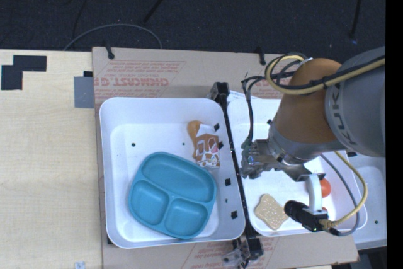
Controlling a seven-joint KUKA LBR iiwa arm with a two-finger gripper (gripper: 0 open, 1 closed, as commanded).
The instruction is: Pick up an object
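Because the arm (pixel 315 116) covers much of the right bin (pixel 371 223), the gripper (pixel 250 160) shows as a dark cluster beside the left wall, and whether it is open or closed cannot be told. An orange-red thing (pixel 325 187) is half hidden. The tan biscuit-shaped piece (pixel 271 211) lies flat near that bin's front left, its long axis slanting from upper left to lower right.
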